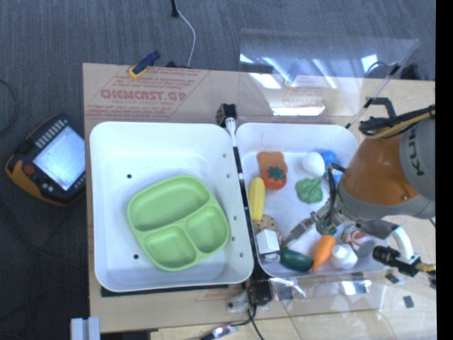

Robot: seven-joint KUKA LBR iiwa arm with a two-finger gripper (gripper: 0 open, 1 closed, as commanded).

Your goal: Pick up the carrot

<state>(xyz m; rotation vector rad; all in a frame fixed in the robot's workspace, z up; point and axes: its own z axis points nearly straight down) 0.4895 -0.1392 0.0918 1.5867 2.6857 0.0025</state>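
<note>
Carrot (323, 250): lying in the right bin (347, 134), close to the front edge and somewhat right of the middle of that edge. Orange body slanted, narrow tip toward the front edge and slightly left, thick end toward the bin's far edge and slightly right.

Gripper (320, 225): hanging low over the right bin under the orange-banded wrist, just behind the carrot's thick end, on the far-edge side. Spread or pressed together: cannot tell, the arm's bulk and the clutter hiding it. Nothing seen pinched; carrot judged not yet picked up.

Deciding relation: carrot a short way toward the front edge from the gripper, long axis running nearly front to far edge. Judged need: a small shift toward the front edge, then a closing across the carrot's width, not along its length.

Just beside the carrot: dark green vegetable (296, 261) at the left of its tip, white piece (345, 257) at the right, both close enough to get in the way.

Farther off: green leaf (308, 190), yellow corn (256, 198) along the right bin's left wall. In the left bin (106, 154), a green divided plate (179, 222), well apart.
</note>
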